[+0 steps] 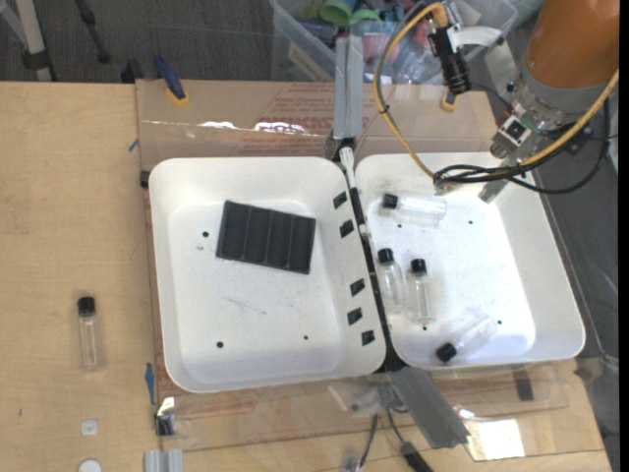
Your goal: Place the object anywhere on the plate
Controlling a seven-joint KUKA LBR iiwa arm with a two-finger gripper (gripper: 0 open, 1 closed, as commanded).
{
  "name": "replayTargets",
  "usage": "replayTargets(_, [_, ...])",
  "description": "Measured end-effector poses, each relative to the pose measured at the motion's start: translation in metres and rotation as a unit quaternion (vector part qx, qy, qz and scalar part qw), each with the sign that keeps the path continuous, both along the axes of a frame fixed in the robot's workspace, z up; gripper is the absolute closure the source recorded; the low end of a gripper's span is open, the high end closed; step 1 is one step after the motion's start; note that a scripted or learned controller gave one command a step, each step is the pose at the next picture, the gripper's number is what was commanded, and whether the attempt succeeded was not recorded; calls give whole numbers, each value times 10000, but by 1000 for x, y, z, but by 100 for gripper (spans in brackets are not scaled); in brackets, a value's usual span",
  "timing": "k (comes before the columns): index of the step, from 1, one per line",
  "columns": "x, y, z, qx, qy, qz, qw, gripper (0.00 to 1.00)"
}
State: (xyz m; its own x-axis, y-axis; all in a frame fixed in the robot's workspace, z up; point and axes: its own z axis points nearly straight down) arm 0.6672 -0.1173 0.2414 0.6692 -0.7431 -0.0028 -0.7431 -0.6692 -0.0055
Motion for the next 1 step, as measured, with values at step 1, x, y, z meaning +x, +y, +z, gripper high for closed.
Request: replayTargets(1, [-24,38,59,1,-16,-1739,9848,100])
